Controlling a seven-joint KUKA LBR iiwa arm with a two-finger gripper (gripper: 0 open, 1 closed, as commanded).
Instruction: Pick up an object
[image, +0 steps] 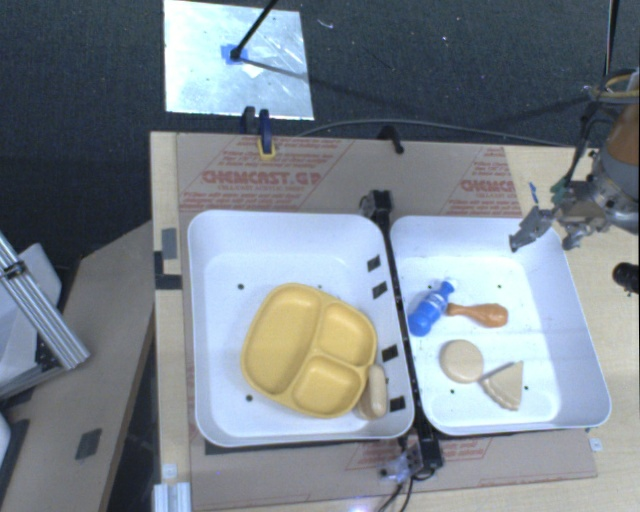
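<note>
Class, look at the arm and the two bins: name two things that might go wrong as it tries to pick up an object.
1. In the right bin, the blue bottle touches the orange drumstick; a grasp may nudge both.
2. The flat round cookie and wedge lie low and close together, so the gripper, now above the bin's far corner, may slip off them.

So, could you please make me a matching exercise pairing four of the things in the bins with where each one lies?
Things:
1. yellow divided plastic tray
2. small blue plastic bottle
3. tan wedge-shaped slice
4. pale bread-roll shape

Places:
A. right bin, near front edge
B. left bin, middle
C. right bin, by the divider
D. left bin, against the tray's right front corner

Pairs: 1-B, 2-C, 3-A, 4-D
</note>
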